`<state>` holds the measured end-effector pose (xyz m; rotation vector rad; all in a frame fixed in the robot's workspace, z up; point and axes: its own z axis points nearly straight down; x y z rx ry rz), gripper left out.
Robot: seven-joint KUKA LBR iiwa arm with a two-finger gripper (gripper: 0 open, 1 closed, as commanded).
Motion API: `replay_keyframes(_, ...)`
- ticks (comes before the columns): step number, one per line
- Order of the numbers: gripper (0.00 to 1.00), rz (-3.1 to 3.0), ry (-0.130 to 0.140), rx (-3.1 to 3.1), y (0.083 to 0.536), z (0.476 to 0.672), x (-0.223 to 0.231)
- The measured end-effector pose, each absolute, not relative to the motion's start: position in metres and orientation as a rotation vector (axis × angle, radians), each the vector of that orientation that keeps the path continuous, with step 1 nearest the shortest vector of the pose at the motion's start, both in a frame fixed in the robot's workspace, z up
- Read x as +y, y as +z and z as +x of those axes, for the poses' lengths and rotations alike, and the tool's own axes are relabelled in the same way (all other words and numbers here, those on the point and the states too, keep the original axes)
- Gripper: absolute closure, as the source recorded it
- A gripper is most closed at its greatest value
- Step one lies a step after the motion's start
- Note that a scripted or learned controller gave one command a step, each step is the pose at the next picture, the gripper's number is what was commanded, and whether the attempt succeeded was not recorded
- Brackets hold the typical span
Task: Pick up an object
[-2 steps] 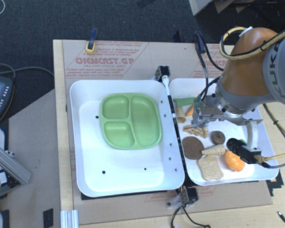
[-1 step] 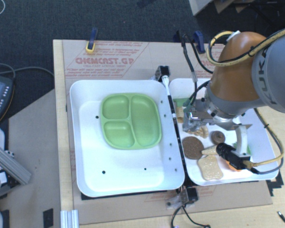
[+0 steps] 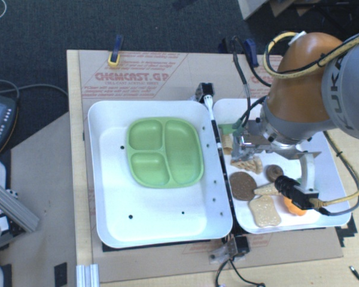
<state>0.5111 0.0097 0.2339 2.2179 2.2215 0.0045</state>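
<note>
My gripper (image 3: 244, 152) reaches down into the right bin (image 3: 329, 160), near its left side, among several small food-like objects. A round brown cookie (image 3: 243, 185) lies just below it, a beige cracker (image 3: 265, 211) lies nearer the front, and an orange piece (image 3: 295, 206) sits to the right. A small brown disc (image 3: 274, 173) lies beside them. Pale pieces (image 3: 251, 163) lie right under the gripper. The bulky wrist hides much of the bin behind it. I see nothing clearly held between the fingers.
The left bin (image 3: 107, 178) holds a green divided plate (image 3: 165, 152) with three compartments. A black clamp strip (image 3: 217, 154) runs between the bins. Cables loop over the right bin's back and right side. Cardboard (image 3: 137, 70) lies under both bins.
</note>
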Motion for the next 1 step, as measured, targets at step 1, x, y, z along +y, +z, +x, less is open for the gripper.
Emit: replay_keyframes(1, 1.0, 2.223, 0.001, 2.222, 0.2339, 0.5081, 0.0088)
